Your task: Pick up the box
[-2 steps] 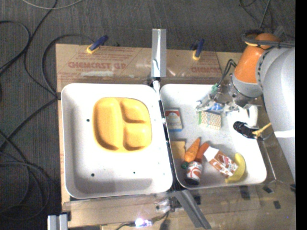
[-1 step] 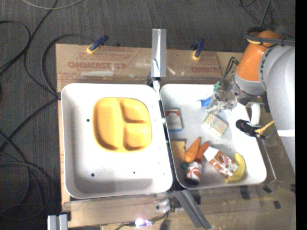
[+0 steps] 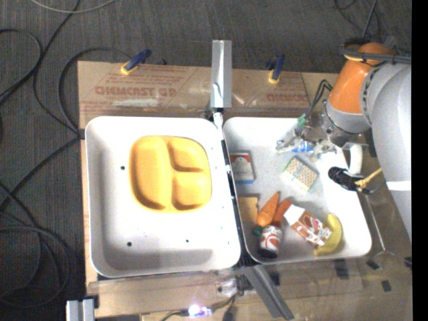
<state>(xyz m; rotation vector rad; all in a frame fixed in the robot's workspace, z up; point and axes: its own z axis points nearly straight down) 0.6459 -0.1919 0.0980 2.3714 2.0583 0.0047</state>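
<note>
The arm comes in over the right bin (image 3: 366, 241) from its far right corner, and the gripper (image 3: 302, 143) hangs low above the bin floor near the far edge, its metal tip a tangle of small parts from which I cannot tell how it is set. The box is ambiguous here (several things could answer to the word): a small patterned box (image 3: 300, 174) lies flat on the floor just on the near side of the tip, apparently not touching it, turned diagonally so that its corners point toward the bin's edges; a red and white carton (image 3: 308, 227) lies further toward the near edge, beside a banana (image 3: 331, 235) in the near right corner; and a flat card packet (image 3: 241, 167) rests against the left wall. I take the patterned box for the likeliest target, since it is closest. The move turns on that short offset: the box sits toward the near edge from the tip, so the tip would have to shift that way and turn to meet the box's slanted sides before descending. A carrot (image 3: 268, 209) and a small can (image 3: 269, 239) lie toward the near left corner, well out of the way. The left bin (image 3: 107, 246) carries a yellow divided tray (image 3: 170, 173)
</note>
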